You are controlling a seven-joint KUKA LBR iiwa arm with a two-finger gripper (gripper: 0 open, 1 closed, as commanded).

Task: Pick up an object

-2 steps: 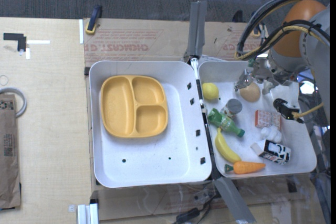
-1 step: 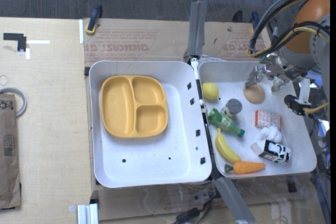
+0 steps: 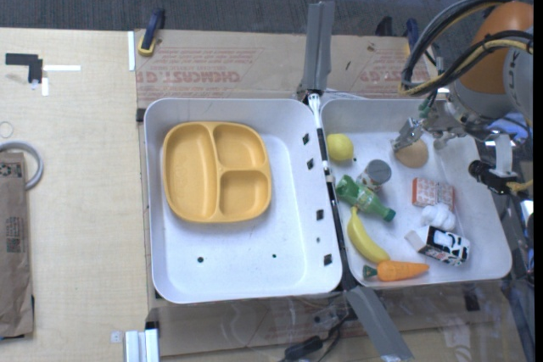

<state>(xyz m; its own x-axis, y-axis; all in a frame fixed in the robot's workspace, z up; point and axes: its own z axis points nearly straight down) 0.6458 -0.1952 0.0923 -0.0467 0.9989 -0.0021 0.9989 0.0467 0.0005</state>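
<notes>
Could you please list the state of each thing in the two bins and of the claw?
Yellow tray: upright, in left bin.
Lemon: loose, right bin.
Green bottle: lying down.
Banana: lying flat.
Carrot: lying flat.
Claw: low, over tan round object.

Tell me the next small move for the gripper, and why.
Probably a short descent straight onto the tan round object. The gripper sits at that object's upper edge in the right bin, and nothing shows held there. Whether its tips already touch the object cannot be told.
</notes>
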